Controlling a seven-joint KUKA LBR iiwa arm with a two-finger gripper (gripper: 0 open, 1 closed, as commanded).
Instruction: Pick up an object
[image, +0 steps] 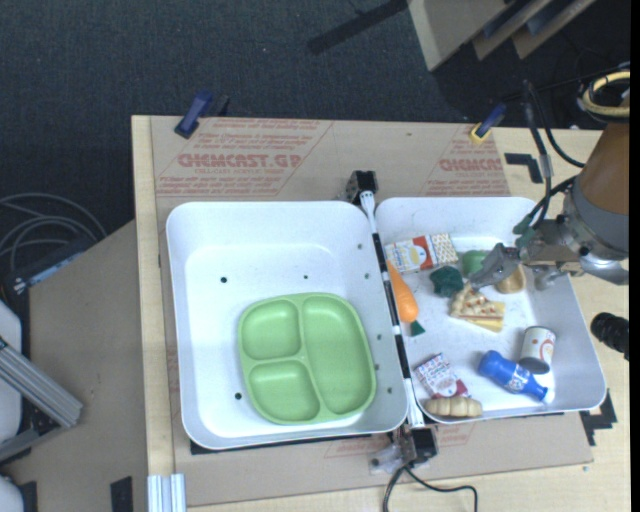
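We are looking down on a dark blue-grey carpet (120, 60) that is surrounding a pale wooden bench (150, 300). A brown cardboard sheet (250, 150) with red lettering is lying on the bench, with blue clamps (195, 112) gripping its far edge. Grey cables (40, 240) are coiling on the floor at left, and even light is falling throughout.

Robotics lab: cardboard-topped bench (300, 150), clamped white bins (200, 300), loose cables (40, 235) on floor.
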